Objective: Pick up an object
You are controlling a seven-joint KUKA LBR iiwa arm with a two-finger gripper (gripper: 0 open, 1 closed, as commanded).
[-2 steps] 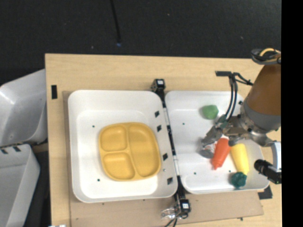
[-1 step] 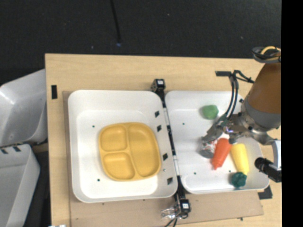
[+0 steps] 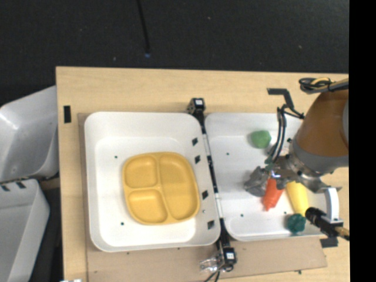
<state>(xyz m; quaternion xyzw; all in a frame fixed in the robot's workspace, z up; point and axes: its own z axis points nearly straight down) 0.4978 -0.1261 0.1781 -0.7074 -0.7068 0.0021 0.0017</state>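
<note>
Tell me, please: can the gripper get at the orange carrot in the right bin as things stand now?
Probably yes. The gripper is low in the right bin, just beside the carrot, and nothing lies over it. The yellow object close beside it may crowd the grasp.

A pale wooden bench (image 3: pixel 176 90) is standing against a dark, speckled floor (image 3: pixel 176 22), where a thin black line (image 3: pixel 142 19) is running diagonally. To the left, white moulded casings (image 3: pixel 23 134) are catching the overhead light, which is falling evenly and casting only soft shadows across the wood grain.
</note>
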